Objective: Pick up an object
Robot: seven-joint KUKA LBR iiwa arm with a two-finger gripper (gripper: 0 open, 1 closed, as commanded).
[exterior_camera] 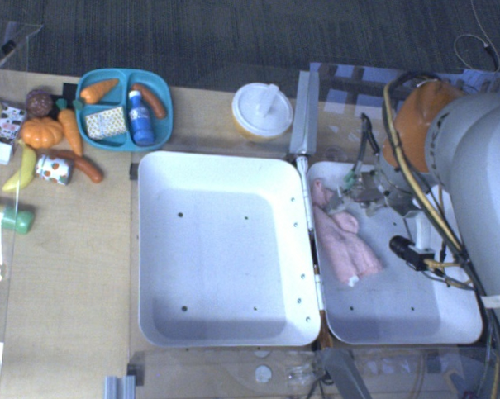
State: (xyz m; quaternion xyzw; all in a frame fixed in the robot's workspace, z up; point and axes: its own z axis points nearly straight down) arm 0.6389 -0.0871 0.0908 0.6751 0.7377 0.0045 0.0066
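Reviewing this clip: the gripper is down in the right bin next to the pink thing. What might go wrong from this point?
1. The pink soft toy lies limp along the right bin's left wall; the gripper sits past its upper end, so closing may catch only an edge or nothing.
2. The toy hugs the divider between the bins, so the fingers might strike that wall.
3. Loose cables hang over the bin and may snag.

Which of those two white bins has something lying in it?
The right bin, under the arm: a pink cloth lies along its left side. The left bin shows just its bare white floor.
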